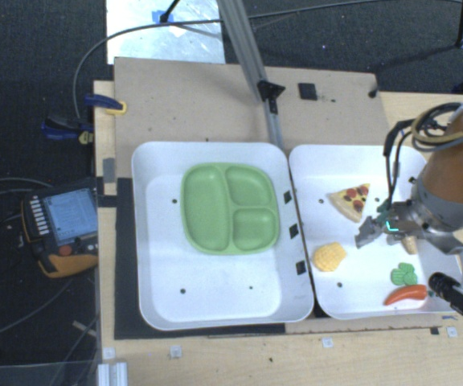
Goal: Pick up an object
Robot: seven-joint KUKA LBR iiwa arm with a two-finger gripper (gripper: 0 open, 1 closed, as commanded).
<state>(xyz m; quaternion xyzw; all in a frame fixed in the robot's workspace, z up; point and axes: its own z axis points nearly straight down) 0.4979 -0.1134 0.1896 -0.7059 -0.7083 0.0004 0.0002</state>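
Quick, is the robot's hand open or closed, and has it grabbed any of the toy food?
Hand: can't tell if open or closed; no food seen in it.

Even, fairly bright light falls from above, so shadows stay soft and short. The two shallow white plastic bins [215, 312] read nearly blown out, their inner walls washed pale. A shiny silver sheet [147, 14] at the top glares bluish white. The dark carpet around the bench is grainy. Overall sharpness is modest, with fine detail slightly soft.
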